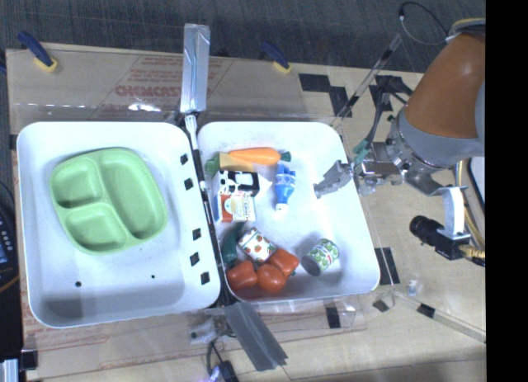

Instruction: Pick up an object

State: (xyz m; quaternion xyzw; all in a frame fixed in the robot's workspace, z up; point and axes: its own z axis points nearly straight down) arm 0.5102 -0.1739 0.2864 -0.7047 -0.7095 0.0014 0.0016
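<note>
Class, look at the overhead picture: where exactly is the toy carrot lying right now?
The toy carrot lies in the right-hand bin, near its far edge, just above the black-and-white cow-patterned item and left of the blue bottle.

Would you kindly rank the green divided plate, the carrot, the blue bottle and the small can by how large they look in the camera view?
1. Green divided plate, by far the largest.
2. Carrot.
3. Blue bottle and small can: these look alike in size, so I would not rank one above the other.
</note>
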